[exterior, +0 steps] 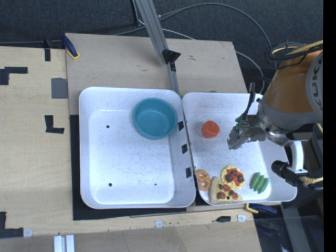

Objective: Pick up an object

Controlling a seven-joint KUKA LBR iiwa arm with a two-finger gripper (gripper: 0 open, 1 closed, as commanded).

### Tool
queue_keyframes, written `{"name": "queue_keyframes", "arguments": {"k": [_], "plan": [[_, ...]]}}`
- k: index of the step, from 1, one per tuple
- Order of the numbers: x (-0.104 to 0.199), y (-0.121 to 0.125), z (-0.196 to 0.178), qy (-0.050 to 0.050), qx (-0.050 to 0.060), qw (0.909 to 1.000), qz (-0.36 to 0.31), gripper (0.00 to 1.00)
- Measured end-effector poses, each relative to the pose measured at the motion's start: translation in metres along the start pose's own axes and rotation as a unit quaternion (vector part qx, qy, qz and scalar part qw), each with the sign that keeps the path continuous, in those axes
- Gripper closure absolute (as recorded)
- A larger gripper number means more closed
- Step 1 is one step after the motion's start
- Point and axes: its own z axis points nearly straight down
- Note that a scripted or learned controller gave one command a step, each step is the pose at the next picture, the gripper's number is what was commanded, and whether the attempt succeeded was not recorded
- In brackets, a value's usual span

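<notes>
Nearest, along the front rim of the right bin (273, 196), small toy foods are lying in a row: a brown pretzel (202, 179) by the divider, a pizza slice (229, 182) with red and yellow toppings just beside it, and a green pod-shaped piece (258, 182) further right. No printing or label is showing on any of them; they are too small for me to read anything.

Further in, the gripper (237, 138) is hanging over the middle of the right bin, dark and blurred against the speckled white floor. I cannot tell how its fingers are set, and nothing is visibly sitting between them. Behind it the grey arm (278, 117) is reaching in from the right, with its orange band (292, 88) above the wrist. Dark letters are showing at the band's edge, cut off and not readable.

Just left of the gripper, apart from it, a small orange-red round object (210, 129) is standing on the bin floor, near the divider. It is looking squat and plain, with no marking.

Across the divider, the left bin (100, 156) is holding a blue bowl (155, 118), upright, in its far right corner.

Farthest back, a grey metal bar (152, 25) is slanting down to the bins' shared rim, and cables (220, 14) are looping over the dark floor.
</notes>
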Motion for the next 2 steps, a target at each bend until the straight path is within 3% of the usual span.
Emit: {"name": "queue_keyframes", "arguments": {"k": [2], "plan": [[0.099, 0.026, 0.013, 0.000, 0.001, 1.0000, 0.000, 1.00]]}}
